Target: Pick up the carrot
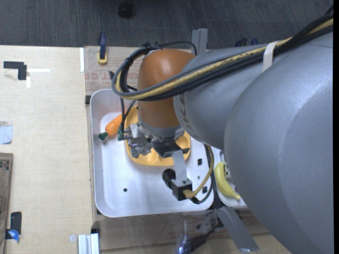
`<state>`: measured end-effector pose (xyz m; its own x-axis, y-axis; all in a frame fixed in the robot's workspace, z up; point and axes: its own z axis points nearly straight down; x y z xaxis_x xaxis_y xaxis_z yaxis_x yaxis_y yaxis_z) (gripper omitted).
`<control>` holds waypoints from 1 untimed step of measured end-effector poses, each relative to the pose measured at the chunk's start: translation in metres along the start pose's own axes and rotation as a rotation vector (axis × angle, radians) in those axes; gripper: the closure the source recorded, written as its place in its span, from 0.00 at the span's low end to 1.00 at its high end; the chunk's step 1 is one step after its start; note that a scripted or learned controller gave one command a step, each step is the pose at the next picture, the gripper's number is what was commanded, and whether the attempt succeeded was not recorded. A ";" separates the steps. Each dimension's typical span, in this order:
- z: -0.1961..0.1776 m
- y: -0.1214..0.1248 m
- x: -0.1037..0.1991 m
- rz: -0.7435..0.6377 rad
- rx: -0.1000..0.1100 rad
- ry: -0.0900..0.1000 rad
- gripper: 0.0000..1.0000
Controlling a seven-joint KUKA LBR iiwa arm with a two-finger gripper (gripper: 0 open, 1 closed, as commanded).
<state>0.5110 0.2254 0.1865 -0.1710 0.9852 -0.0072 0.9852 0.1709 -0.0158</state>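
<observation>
An orange carrot [113, 125] with a green top lies in the left white bin [114, 194], near its upper left wall. The arm's orange band and wrist cover the bin's middle, and the gripper [153, 148] points down just right of the carrot, over a yellow object [151, 157]. The wrist hides the carrot's right end and the fingertips.
A yellow banana [226, 187] lies in the right bin, mostly under the arm. A black cable mount [177, 184] hangs off the wrist over the left bin's lower part. Wooden bench top stretches to the left, with a blue clamp [101, 49] at the back.
</observation>
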 end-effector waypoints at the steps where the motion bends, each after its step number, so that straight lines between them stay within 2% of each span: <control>1: -0.005 0.000 -0.002 0.005 0.007 -0.004 1.00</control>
<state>0.5117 0.2232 0.1917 -0.1664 0.9860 -0.0108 0.9858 0.1661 -0.0231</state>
